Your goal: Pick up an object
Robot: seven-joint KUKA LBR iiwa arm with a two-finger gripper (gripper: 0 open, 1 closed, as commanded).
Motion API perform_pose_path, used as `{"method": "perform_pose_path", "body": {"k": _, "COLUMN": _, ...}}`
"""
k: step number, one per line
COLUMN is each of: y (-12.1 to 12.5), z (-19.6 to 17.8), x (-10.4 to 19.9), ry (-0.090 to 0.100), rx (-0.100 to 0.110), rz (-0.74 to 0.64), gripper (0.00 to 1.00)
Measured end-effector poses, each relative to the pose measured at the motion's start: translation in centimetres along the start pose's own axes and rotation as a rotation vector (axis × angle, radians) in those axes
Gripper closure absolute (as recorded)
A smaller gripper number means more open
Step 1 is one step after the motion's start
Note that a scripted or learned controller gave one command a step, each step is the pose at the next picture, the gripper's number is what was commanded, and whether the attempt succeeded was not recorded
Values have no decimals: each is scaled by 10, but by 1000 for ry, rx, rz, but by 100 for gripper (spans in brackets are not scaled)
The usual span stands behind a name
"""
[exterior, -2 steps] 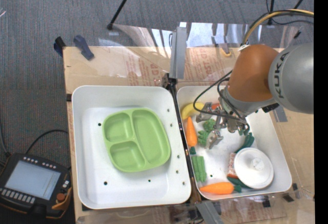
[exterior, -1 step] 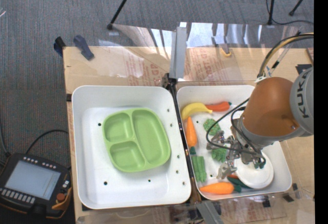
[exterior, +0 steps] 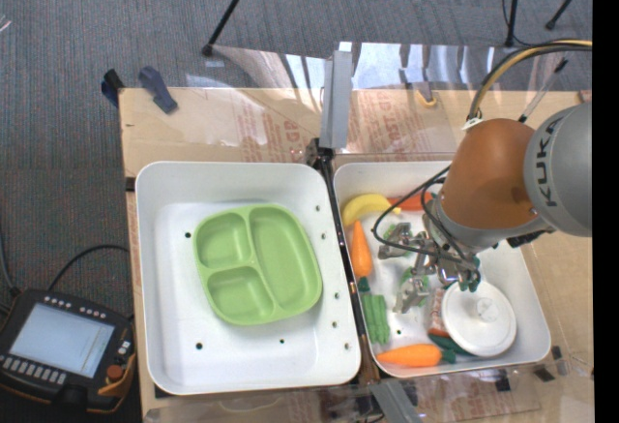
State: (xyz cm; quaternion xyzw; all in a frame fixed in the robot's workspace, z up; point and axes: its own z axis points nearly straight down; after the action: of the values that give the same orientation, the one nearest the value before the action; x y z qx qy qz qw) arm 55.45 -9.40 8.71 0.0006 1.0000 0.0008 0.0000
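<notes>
My end effector hangs low inside the right bin; whether it is parted or together, I cannot tell. The green bean lies just left of it, the white lid just right.

a grey arm is seen, marked with dark "kuka" lettering, above a broad rounded orange band. black and yellow cables are looped over it. a bare-metal gripper is fitted below, trailed by thin dark wires.
</notes>
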Motion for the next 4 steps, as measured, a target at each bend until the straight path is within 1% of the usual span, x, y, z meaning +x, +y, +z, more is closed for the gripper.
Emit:
{"method": "perform_pose_path", "body": {"k": 1, "y": 11, "z": -1, "x": -50, "ry": -2, "rx": 0, "rz": 78, "gripper": 0}}
{"method": "perform_pose_path", "body": {"k": 2, "y": -29, "z": -6, "x": 19, "ry": 0, "rx": 2, "rz": 154, "gripper": 0}}
{"method": "perform_pose_path", "body": {"k": 3, "y": 16, "z": 0, "x": 10, "ry": 2, "rx": 0, "rz": 63, "gripper": 0}}
{"method": "perform_pose_path", "body": {"k": 4, "y": 1, "z": -1, "x": -58, "ry": -3, "rx": 1, "rz": 231, "gripper": 0}}
